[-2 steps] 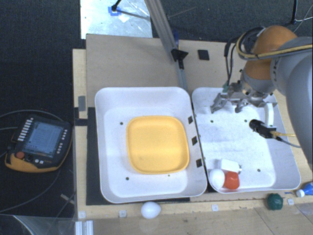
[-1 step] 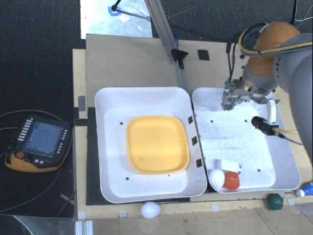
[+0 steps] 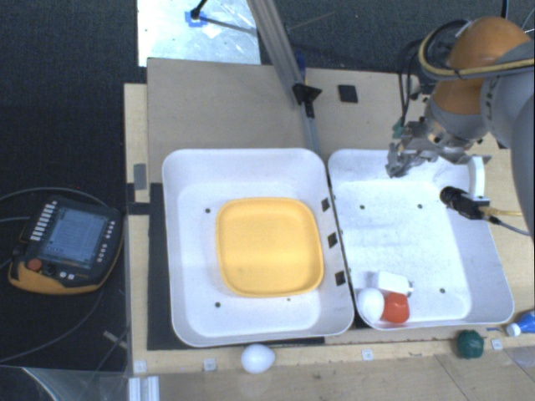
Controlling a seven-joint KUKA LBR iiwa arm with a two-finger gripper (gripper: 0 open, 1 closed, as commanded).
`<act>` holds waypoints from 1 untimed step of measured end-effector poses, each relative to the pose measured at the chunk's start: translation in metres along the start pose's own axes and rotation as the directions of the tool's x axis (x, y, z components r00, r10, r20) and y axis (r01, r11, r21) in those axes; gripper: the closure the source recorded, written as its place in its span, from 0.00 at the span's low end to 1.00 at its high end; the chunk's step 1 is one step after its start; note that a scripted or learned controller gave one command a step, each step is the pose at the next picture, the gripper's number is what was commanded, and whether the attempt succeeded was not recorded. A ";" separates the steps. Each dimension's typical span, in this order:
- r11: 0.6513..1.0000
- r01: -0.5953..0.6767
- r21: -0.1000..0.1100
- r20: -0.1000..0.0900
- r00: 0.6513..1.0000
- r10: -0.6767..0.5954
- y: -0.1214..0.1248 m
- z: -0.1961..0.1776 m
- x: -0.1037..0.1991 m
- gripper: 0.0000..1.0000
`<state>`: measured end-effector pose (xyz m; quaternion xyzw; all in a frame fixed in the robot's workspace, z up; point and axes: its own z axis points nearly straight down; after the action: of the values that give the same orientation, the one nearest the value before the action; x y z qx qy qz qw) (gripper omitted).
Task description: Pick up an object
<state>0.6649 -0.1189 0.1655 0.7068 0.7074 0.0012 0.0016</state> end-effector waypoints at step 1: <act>1.000 0.000 -0.002 0.000 1.000 0.000 0.001 -0.051 0.000 1.00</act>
<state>0.6660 -0.1191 0.2168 0.7068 0.7074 0.0017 0.0022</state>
